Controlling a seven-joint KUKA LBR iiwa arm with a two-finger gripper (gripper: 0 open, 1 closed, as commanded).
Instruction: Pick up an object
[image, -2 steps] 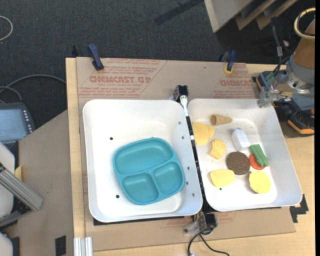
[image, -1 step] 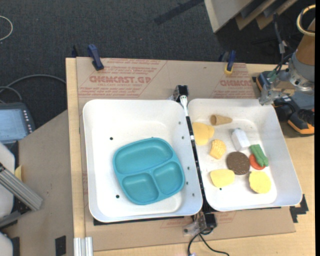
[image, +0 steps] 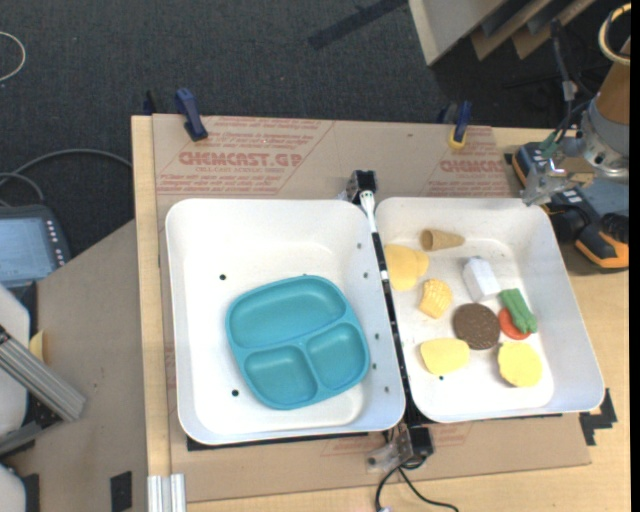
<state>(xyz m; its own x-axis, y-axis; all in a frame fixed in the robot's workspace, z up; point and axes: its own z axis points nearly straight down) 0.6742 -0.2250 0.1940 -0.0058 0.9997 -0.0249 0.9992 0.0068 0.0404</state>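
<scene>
Now | smooth teal compartment tray (image: 296, 341), left bin (image: 190, 240) | jaws: cannot tell

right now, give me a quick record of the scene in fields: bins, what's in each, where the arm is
left bin: holds one teal divided tray, three compartments, lying flat
right bin: holds small toy foods
items in right bin: cone, yellow pieces, brown round cookie, white piece, green and red piece
arm: at the upper right, outside the bins
hand: above the right bin's far right corner, not over any item
picked up: nothing yet
</scene>
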